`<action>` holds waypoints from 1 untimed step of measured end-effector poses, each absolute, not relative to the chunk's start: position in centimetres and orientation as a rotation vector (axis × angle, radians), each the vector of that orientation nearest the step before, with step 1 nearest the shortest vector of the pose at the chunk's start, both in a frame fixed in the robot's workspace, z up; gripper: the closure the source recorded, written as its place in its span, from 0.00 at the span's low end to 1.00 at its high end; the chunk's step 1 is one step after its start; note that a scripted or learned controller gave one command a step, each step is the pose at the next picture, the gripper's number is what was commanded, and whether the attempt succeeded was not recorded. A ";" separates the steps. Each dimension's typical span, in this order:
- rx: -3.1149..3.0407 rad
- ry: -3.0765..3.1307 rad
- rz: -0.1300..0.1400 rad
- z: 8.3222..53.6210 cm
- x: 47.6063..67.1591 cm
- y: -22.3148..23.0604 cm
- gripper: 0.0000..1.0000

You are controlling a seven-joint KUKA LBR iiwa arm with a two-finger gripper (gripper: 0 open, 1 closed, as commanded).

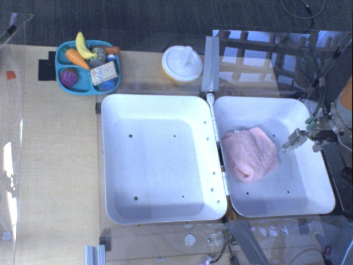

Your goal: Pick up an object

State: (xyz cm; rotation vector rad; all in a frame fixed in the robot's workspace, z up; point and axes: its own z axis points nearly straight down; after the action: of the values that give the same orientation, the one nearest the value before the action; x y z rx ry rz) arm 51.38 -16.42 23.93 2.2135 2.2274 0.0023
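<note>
A crumpled pink cloth (pixel 251 152) lies in the right bin (pixel 298 200), against its left side. My gripper (pixel 293 139) hangs at the right side of that bin, a short way right of the cloth and apart from it. Nothing shows between the gripper and the cloth but bare bin floor. The arm comes in from the right edge, above the bin's rim.
The left bin (pixel 160 159) adjoins the right one. A blue divided tray (pixel 87 67) with toy food sits at the back left of the bench. A white lidded bowl (pixel 182 63) stands behind the bins, and a metal frame (pixel 265 54) rises behind the right bin.
</note>
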 end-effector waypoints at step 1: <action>2.379 2.033 0.018 9.4 53.7 -8.7 0.00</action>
State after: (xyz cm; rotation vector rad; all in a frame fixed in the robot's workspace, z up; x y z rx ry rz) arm 53.68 -8.70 9.35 2.3795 2.0328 0.0184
